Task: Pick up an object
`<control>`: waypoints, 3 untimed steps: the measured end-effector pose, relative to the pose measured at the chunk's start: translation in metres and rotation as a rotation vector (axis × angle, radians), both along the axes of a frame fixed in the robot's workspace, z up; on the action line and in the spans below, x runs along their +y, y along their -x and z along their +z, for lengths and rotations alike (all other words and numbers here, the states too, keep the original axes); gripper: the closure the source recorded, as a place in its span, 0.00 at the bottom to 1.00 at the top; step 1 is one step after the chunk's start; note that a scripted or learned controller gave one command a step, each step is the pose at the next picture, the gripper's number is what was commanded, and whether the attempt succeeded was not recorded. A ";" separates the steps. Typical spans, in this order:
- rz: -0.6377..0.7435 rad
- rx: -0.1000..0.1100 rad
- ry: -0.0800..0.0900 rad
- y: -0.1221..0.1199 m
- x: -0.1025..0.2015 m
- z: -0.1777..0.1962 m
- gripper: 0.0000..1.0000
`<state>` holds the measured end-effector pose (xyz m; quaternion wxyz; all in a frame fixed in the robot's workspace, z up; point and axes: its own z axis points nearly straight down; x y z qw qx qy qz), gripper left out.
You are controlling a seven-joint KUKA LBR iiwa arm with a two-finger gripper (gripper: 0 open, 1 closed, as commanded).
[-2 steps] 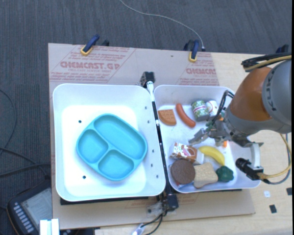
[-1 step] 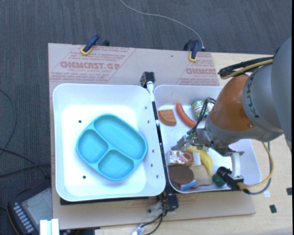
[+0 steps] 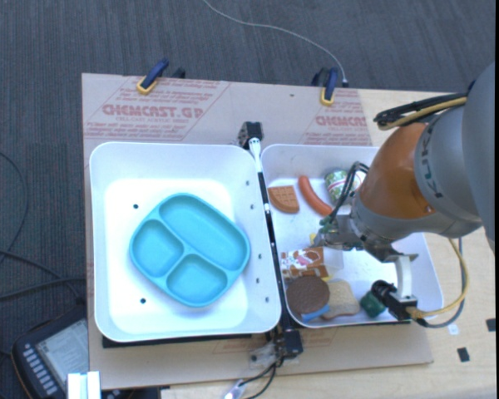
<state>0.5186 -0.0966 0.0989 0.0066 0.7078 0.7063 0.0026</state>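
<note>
Cardboard-topped worktop (image 3: 150, 119) is carrying two bins, and the arm (image 3: 407, 185) is reaching into the right bin (image 3: 432, 277) beside the sausage (image 3: 313, 194), apparently descending to grasp; gripper state I cannot tell; next it needs a firm closure on one item.

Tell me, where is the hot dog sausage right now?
The hot dog sausage lies in the right bin, near its far edge, between the toast-like slice on its left and the robot arm on its right.
</note>
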 end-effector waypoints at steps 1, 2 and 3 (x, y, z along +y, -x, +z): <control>0.003 0.012 -0.005 -0.056 0.051 0.086 1.00; 0.004 0.014 -0.005 -0.053 0.113 0.106 1.00; 0.004 0.015 -0.004 -0.053 0.113 0.115 1.00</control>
